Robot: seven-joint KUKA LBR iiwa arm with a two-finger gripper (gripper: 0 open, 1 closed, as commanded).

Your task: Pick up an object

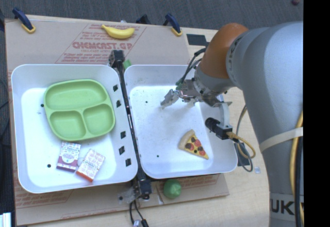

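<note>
Grey arm over right bin, jaws indistinct

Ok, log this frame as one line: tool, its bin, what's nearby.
tool: over right bin, nothing seen between fingers | pizza slice toy: on bin floor, apart from tool | left bin: green divided plate, two small packets

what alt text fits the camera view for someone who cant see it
A grey robot arm's gripper hangs over the right white bin, above a toy pizza slice. The left bin holds a green divided plate and two small boxes.
</note>
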